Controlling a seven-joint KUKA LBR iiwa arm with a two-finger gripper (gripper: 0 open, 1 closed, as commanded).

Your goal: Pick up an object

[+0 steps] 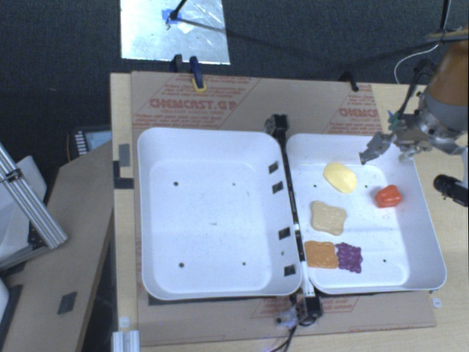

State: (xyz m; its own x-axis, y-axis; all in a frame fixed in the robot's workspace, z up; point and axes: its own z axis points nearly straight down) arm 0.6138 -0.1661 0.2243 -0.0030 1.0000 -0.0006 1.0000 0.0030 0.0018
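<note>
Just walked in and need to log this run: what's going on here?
A grey robot arm reaches in from the right, its gripper hovering over the far end of the right bin. Nothing is visibly held. A yellow piece, red piece, tan piece, orange piece and purple piece lie in that bin.

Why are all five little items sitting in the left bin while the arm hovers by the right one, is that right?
Not quite. The camera view shows the five items, such as the red one and the purple one, in the right bin, where the arm hovers.
</note>
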